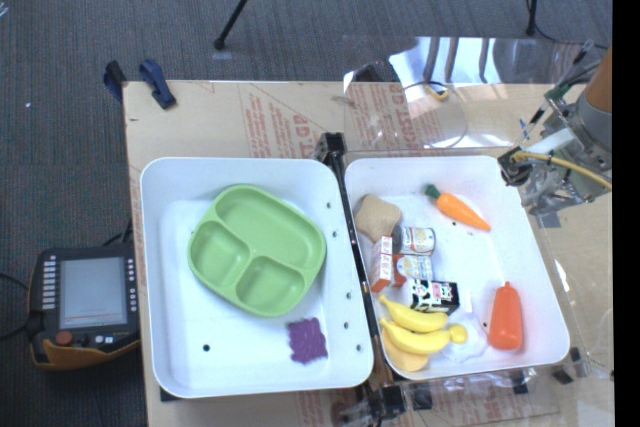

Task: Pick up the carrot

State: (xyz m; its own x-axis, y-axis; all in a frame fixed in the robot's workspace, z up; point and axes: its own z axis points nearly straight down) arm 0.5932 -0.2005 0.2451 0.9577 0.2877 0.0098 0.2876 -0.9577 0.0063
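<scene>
The carrot is orange with a green top and lies flat in the upper part of the right bin, its leafy end pointing up-left. My gripper hangs over that bin's upper right rim, to the right of the carrot and apart from it. Nothing is visibly held. The grey arm with its cables comes in from the right edge.
The right bin also holds a beige lump, a small can, small cartons, a black-and-white carton, bananas and an orange-red bottle. The left bin holds a green divided plate and a purple piece.
</scene>
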